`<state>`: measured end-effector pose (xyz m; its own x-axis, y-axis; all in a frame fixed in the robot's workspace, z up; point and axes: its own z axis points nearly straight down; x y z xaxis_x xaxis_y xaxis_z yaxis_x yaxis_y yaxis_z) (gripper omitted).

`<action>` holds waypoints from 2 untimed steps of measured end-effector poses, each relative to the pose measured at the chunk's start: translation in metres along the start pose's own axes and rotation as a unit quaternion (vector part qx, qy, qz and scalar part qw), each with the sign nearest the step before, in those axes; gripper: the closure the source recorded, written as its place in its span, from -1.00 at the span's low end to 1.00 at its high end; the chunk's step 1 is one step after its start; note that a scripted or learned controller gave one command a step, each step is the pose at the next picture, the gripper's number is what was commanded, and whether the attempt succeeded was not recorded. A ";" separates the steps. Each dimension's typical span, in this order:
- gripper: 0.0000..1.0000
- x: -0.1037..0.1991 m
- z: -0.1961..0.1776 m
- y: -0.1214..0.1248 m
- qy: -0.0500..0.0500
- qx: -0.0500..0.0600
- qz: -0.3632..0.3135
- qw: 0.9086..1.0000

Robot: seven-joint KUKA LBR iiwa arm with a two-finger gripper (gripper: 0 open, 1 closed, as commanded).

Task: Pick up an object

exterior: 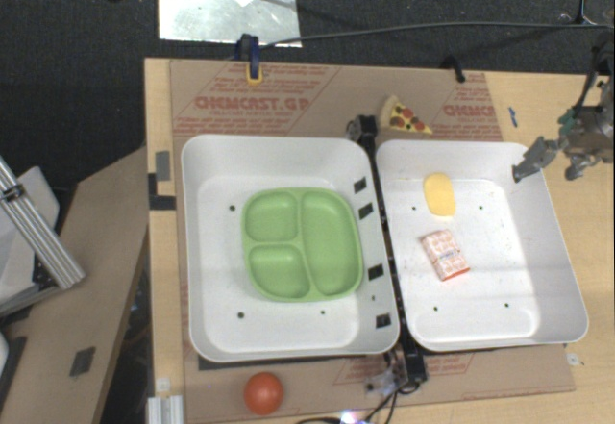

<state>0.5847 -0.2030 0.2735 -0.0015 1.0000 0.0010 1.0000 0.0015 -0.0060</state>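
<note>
Metal at the frame's right margin is what we see of the gripper (548, 161): a dark finger-like tip pokes out over the upper right corner of the right bin (562, 259), with the wrist hardware behind it cut off by the frame. We cannot tell whether it is released or clenched, and nothing shows in its grasp.

Nearest to it, off to its left and a little lower, lies a yellow oval object (439, 193) on the bin floor. Just below that, further from the gripper, sits a small red-and-white packet (445, 254), turned at an angle. The two lie near each other but apart. Either could serve as the thing to pick up.

Further left again, the left bin (207, 220) holds a green divided plate (302, 242). Outside the bins, a pizza-slice toy (404, 116) rests on the bench above the seam, and a red ball (263, 392) lies below the left bin.

We judge the approach has not begun. The risks: the yellow piece looks smooth and rounded, so closing fingers may squeeze it sideways; the packet lies flat, and a shallow descent could skate over it. Aiming between the two could nudge both and grasp neither.
</note>
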 end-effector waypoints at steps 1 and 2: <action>-1.00 0.000 -0.005 0.002 -0.001 -0.004 -0.001 1.000; -1.00 0.008 0.051 -0.004 0.000 -0.002 0.000 1.000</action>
<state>0.5800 -0.1949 0.2222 -0.0019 1.0000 0.0011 1.0000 0.0019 -0.0026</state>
